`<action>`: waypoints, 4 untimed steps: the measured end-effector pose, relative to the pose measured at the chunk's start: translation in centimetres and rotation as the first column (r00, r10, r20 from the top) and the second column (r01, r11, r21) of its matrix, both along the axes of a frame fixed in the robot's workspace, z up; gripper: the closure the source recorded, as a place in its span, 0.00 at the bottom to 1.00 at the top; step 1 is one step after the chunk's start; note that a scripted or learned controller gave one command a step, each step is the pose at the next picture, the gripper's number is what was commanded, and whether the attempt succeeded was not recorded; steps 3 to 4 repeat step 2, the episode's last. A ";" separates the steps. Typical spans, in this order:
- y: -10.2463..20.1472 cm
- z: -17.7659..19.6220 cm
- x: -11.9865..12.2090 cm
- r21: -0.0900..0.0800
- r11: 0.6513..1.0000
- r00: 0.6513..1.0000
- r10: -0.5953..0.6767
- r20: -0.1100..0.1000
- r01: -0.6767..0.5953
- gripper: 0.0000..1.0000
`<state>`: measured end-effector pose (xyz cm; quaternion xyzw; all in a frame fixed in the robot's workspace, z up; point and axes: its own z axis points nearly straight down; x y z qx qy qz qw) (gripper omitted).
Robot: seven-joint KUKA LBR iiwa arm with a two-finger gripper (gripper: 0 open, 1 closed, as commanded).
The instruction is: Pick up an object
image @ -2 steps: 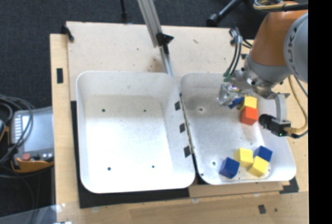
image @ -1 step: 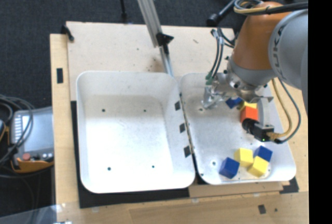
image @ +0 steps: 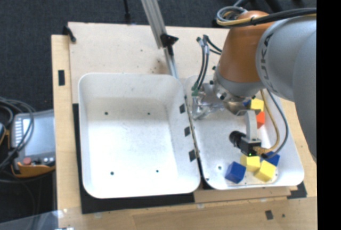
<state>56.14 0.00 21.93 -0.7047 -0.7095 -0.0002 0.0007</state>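
Gripper [image: 201, 105] sits low at the left wall of the right-hand bin [image: 216, 133], about midway along it, just beside the divide with the left-hand bin [image: 128, 133]. Released or clenched: can't tell, the wrist hardware blocks the view. The arm [image: 277, 48] comes in over the right-hand bin's far right corner and covers that end.

Candidate objects are all in the right-hand bin:
- Blue block [image: 235, 171] near the front edge.
- Yellow block [image: 265, 171] to its right, near the front right corner.
- Second yellow block [image: 250, 162] between and slightly behind those two, close against the first yellow one.
- Small blue block [image: 272, 158] just behind the yellow block.
- Yellow piece [image: 257, 105] and orange piece [image: 260, 117] just beside each other at the arm's edge, toward the right wall.

The front cluster is well apart from the gripper. An aluminium rail [image: 152, 5] rises from the bench [image: 106, 48] behind the bins.
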 end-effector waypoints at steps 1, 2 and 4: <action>4.5 1.4 -1.4 0.001 1.000 1.000 0.001 0.001 -0.001 1.00; 9.9 1.2 -3.8 0.001 1.000 1.000 0.001 -0.001 -0.001 1.00; 9.9 1.2 -3.8 0.001 1.000 1.000 0.001 -0.001 -0.001 1.00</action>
